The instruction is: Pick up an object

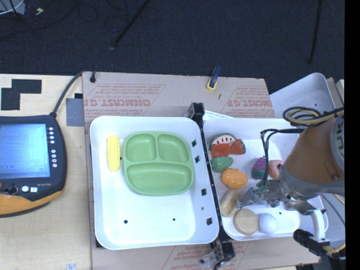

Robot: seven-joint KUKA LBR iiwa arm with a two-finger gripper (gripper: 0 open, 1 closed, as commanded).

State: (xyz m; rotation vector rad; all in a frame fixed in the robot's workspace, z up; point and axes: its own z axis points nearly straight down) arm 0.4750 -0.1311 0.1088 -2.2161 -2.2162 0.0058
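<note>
arm low over the right bin, closing in on the toy food but with nothing lifted yet.

the gripper (260,194) sits down in the right bin (292,223), just right of the orange piece (234,178) and just far of the round tan piece (245,221) and the white egg (268,224); whether it is released or clenched cannot be told, and no item can be seen in its grasp. a purple piece (259,166) lies just beyond it, a green piece (221,163) and a watermelon slice (221,145) further left and far. the left bin (146,229) holds a green divided plate (158,163) and a yellow piece (113,152). judged as the approach step: next it needs to settle on one piece, likely the orange or tan one, close, then rise.
</note>
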